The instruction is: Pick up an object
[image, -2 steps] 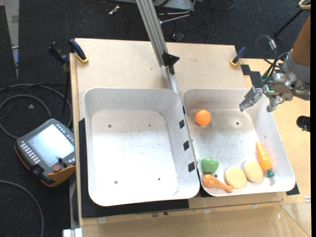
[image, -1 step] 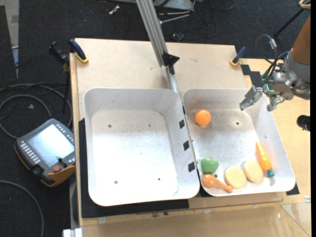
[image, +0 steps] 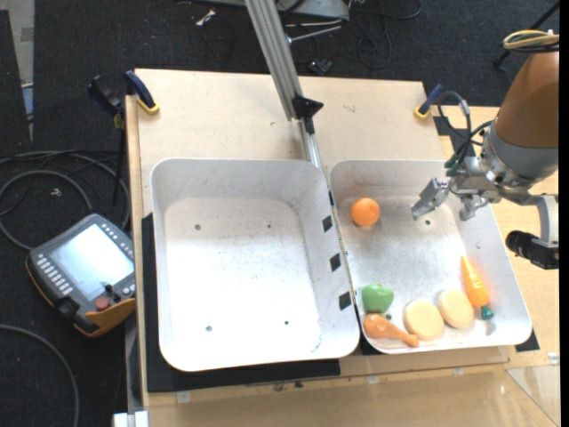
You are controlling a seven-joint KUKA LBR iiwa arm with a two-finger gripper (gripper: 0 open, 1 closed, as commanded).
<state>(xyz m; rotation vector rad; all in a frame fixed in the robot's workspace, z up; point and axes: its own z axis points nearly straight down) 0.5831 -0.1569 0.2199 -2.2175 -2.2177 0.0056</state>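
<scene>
My gripper [image: 447,205] hangs over the far part of the right bin [image: 398,247], open, with nothing between its fingers. An orange ball [image: 364,212] lies to the gripper's left, well apart from it. Along the bin's near edge lie a green pepper [image: 378,297], an orange drumstick-shaped piece [image: 389,329] and two pale round pieces [image: 424,319] [image: 456,309]. A carrot [image: 475,283] rests against the right wall, below the gripper.
The left bin [image: 236,256] stands beside the right one, sharing a raised divider wall. A slanted metal pole [image: 280,52] rises from between the bins at the back. A teach pendant [image: 80,274] lies on the floor to the left.
</scene>
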